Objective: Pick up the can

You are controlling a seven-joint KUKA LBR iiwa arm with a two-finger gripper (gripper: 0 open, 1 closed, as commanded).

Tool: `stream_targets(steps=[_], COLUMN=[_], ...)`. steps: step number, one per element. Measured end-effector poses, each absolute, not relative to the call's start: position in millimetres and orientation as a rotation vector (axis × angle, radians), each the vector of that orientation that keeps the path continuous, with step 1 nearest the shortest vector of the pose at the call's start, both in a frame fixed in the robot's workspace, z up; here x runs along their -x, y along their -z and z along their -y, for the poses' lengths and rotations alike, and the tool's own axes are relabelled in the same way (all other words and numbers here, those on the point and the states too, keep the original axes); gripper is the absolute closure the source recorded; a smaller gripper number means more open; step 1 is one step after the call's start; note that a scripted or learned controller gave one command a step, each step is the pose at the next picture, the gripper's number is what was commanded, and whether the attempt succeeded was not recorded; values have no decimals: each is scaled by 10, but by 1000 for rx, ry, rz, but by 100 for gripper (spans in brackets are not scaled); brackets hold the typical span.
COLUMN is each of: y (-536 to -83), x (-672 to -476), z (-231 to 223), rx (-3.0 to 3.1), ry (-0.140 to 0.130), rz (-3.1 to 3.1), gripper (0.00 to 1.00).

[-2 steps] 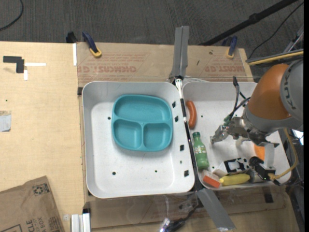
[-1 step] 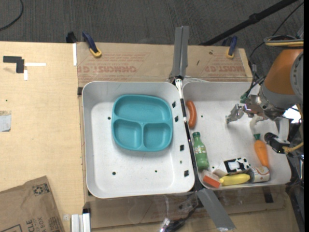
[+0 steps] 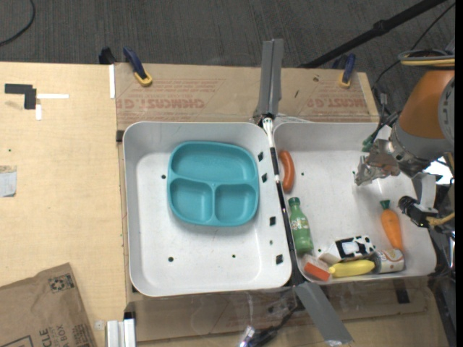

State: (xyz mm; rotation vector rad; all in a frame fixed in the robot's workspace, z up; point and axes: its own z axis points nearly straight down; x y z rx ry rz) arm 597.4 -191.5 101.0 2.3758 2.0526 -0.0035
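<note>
Two bins (image 3: 134,215), carrot (image 3: 391,228), bottle (image 3: 299,225), banana (image 3: 352,268)

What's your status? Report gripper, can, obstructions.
Gripper over right bin, far side, well apart from can. Can on its side at near wall. Banana and carton crowd it.

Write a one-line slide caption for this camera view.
Gripper above the right bin's far right side, away from the toy food piled along its near edge; teal divided plate in the left bin.

A grey robot arm (image 3: 434,132) with a broad orange band above the wrist. Its metal end effector (image 3: 370,170) is silvery grey. Black cables run beside the wrist.
</note>
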Motion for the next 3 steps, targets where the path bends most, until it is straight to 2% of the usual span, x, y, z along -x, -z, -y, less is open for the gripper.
stream_targets(steps=[1, 2, 3], y=[-1306, -2266, -2534], x=[-6049, -5703, -5809], z=[1916, 1341, 720], rx=[-1898, -1895, -1978], ry=[0, 1, 2], rz=[-2500, -2504, -2439], gripper=[100, 100, 100])
